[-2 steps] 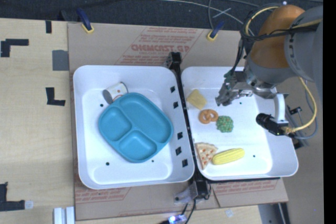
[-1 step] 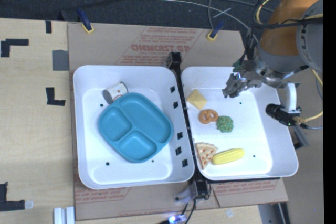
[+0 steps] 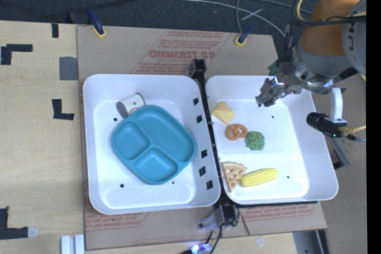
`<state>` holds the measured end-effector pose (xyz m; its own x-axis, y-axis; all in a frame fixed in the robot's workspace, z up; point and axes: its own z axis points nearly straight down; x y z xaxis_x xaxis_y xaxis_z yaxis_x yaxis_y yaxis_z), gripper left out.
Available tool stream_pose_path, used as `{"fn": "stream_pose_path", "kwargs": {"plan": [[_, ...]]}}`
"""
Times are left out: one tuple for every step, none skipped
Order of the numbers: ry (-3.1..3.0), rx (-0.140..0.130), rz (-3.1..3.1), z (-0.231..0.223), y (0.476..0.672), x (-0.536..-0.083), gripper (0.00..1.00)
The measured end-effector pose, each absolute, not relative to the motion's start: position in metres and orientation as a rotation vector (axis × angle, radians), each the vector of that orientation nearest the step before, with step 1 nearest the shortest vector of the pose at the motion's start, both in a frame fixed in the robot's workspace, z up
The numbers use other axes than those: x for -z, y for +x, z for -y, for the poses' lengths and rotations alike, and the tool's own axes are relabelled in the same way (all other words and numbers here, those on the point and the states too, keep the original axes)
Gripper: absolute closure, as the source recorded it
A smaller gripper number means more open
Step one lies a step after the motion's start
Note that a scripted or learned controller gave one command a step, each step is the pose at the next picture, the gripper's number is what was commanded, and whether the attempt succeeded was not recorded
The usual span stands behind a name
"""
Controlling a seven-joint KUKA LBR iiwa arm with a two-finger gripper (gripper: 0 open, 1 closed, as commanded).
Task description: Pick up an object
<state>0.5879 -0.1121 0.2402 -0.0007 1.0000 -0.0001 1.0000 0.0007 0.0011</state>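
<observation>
apparently nothing is picked up yet: the gripper [image 3: 266,96] hangs over the right bin [image 3: 297,146] holding nothing visible, its opening impossible to tell, while cheese [image 3: 223,112], pretzel [image 3: 236,131], broccoli [image 3: 255,140] and corn [image 3: 258,176] lie below.

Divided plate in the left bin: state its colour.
The divided plate is light blue, best seen in the camera view.

The right bin [image 3: 297,184] lies open along its far and right parts. Cheese wedge [image 3: 223,112], pretzel [image 3: 236,131], broccoli [image 3: 255,140], waffle piece [image 3: 233,174] and corn cob [image 3: 258,176] crowd its near-left. The blue divided plate [image 3: 153,143] takes up most of the left bin [image 3: 95,187].
</observation>
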Motion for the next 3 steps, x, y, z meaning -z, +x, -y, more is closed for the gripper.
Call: {"fn": "stream_pose_path", "kwargs": {"plan": [[2.218,0.003,-2.227,0.058,0.573,-0.227,1.0],[2.215,0.0,-2.231,0.002,0.561,-0.236,1.0],[2.217,0.002,-2.229,-0.04,0.554,-0.232,1.0]]}}
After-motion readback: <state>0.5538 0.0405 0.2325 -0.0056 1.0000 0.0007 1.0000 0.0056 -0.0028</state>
